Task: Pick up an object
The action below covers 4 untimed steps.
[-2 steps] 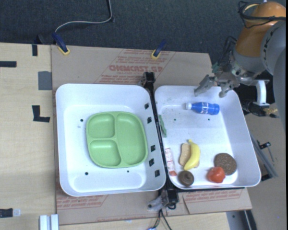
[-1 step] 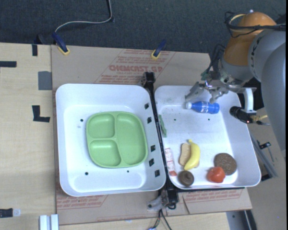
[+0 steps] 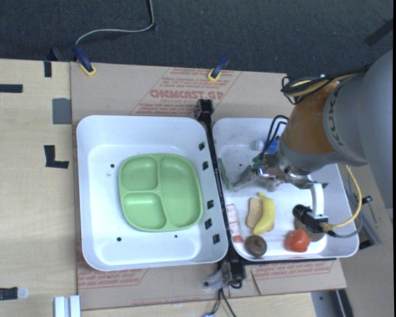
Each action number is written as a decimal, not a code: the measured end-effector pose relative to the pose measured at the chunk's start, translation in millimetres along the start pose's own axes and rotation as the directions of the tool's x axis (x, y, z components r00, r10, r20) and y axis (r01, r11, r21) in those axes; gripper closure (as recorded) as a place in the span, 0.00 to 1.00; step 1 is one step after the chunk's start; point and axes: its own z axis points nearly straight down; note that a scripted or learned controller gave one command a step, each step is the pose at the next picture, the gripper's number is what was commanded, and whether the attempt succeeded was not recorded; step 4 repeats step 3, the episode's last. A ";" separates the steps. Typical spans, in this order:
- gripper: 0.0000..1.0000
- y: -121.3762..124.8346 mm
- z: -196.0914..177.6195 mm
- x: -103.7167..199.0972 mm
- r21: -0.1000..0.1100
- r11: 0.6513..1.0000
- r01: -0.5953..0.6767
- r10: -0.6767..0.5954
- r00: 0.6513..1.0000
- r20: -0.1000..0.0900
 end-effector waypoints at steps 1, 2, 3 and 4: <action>0.00 -62.4 3.9 -5.1 -0.007 1.000 -0.001 0.001 1.000 0.003; 1.00 -62.3 -5.6 -5.4 -0.006 1.000 -0.002 0.002 1.000 0.003; 1.00 -11.8 -94.3 46.6 -0.004 1.000 0.001 -0.001 1.000 0.001; 1.00 -11.8 -94.3 46.6 -0.004 1.000 0.001 -0.001 1.000 0.001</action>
